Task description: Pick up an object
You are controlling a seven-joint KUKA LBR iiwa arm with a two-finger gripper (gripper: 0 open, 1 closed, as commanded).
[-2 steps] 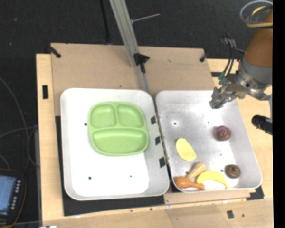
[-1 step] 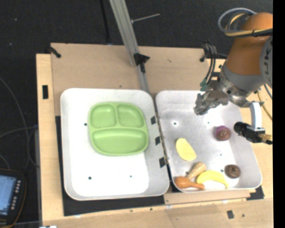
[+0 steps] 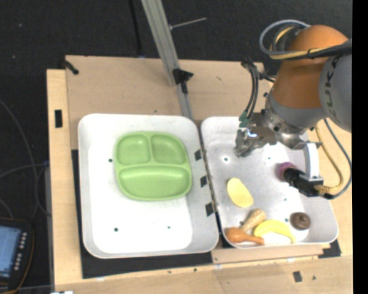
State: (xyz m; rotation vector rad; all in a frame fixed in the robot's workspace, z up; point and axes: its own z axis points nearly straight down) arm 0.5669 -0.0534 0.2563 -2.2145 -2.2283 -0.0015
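Observation:
My gripper [image 3: 245,144] hangs over the far left part of the right bin [image 3: 221,136], above and slightly right of a pale yellow oval piece [image 3: 239,192]. Nothing shows between its fingers. Along the bin's near edge lie a tan piece [image 3: 253,218], an orange carrot-like piece [image 3: 243,236] and a yellow banana [image 3: 274,230]. A brown round chocolate-coloured piece [image 3: 300,220] sits at the near right. A purple piece [image 3: 285,167] peeks out beside the arm's black fitting.
The left bin [image 3: 98,225] holds a green divided plate [image 3: 153,166]. A slanted metal pole [image 3: 164,45] runs down to the bins' far edge. The arm's grey and orange body [image 3: 303,72] covers the right bin's far right corner.

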